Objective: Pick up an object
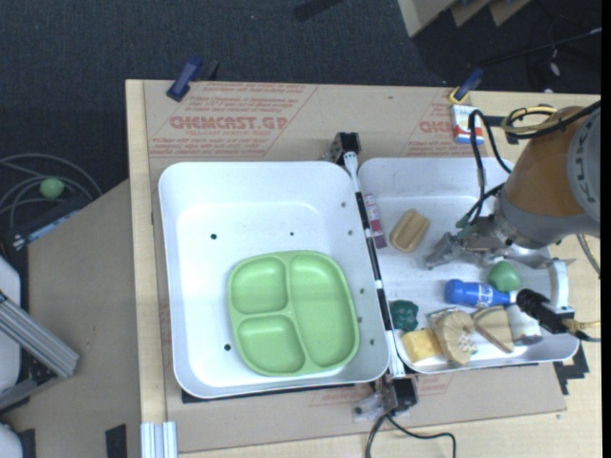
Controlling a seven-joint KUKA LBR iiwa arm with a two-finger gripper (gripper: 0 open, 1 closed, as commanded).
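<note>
Crowding the gripper (447, 251), fingers spread: tan block (410, 230), blue bottle (474, 293), green ball (504, 277).

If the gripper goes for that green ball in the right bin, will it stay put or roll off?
The green ball looks round and smooth, so it will probably roll if nudged sideways. It sits beside the blue bottle and near the gripper, which may check it on that side. It looks small, so likely light.

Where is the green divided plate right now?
The green divided plate lies in the left bin, toward its front, across the divider from the small dark green object.
</note>
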